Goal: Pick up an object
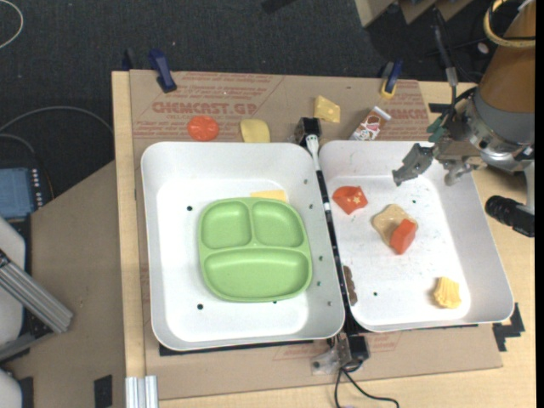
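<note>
This looks like a robotics lab. Two white bins point(161, 253) sit on a cardboard sheet point(255, 100) clamped to the tabletop point(76, 253) with blue clips point(161, 70). Loose cables point(357, 381) trail at the front edge, aluminium framing point(34, 300) stands at the left, and toy food pieces point(204, 128) lie scattered about.

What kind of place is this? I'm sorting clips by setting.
Probably a robotics lab bench: a robot arm over two white bins, toy food pieces, a board clamped down with blue clamps.

Grey arm point(501, 117), orange band point(510, 75), dark metal end effector point(433, 167)
</note>
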Tool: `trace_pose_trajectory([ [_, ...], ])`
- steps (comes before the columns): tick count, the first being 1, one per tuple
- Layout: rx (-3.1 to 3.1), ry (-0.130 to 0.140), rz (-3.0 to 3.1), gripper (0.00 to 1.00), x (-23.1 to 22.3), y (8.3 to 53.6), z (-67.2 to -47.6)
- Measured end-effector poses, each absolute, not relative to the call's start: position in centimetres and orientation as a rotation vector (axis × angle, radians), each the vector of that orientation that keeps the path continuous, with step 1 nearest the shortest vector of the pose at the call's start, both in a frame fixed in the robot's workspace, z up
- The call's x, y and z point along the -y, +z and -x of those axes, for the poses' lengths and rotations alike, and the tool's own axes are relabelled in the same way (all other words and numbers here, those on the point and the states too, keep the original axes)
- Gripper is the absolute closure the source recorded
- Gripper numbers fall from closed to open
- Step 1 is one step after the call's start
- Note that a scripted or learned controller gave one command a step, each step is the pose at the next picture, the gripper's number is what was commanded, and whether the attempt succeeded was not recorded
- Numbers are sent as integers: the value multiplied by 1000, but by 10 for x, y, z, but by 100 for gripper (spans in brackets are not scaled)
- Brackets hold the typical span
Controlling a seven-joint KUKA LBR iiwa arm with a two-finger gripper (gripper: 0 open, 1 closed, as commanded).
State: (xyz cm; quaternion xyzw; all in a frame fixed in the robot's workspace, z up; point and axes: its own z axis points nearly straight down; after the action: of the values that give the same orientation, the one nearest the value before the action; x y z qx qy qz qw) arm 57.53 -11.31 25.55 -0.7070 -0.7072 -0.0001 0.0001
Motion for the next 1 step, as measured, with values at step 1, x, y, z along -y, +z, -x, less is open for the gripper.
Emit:
trace_pose_trajectory([
  [1, 2208, 14, 2217, 0, 135, 120, -540],
])
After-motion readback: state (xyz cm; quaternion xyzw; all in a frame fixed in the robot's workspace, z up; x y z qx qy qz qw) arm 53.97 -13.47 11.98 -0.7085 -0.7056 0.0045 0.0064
